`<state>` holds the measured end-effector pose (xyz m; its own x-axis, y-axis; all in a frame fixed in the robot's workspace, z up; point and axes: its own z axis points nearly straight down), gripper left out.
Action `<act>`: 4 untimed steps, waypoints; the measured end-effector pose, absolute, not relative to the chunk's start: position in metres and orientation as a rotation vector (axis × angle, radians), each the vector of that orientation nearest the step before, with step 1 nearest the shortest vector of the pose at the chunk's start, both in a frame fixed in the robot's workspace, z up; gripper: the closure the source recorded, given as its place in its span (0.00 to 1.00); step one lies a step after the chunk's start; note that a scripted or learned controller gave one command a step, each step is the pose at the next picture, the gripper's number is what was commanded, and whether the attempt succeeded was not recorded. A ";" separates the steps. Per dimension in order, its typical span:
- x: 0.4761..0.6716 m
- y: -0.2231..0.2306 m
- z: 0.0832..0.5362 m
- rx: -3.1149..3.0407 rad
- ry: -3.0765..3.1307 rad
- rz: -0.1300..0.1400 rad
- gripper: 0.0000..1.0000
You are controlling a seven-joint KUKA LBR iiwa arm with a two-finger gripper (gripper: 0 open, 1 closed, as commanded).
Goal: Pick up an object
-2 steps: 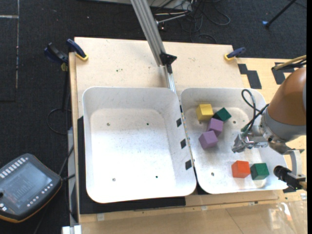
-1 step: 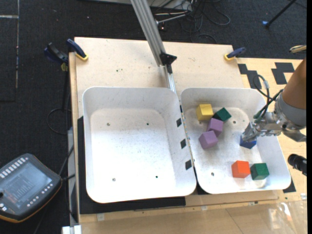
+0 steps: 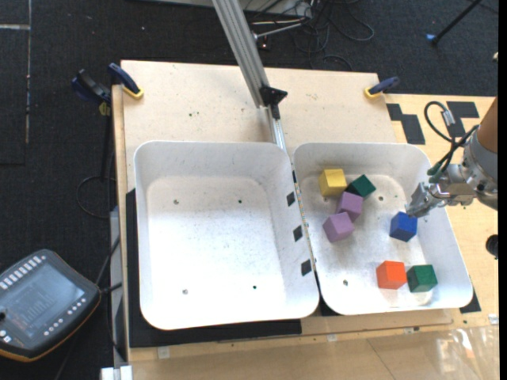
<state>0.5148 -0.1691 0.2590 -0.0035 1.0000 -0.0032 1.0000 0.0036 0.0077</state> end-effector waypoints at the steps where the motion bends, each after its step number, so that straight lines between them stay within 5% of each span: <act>1: 0.518 -0.110 0.250 2.213 2.232 0.001 1.00; 4: 0.550 0.047 0.238 2.214 2.230 0.000 1.00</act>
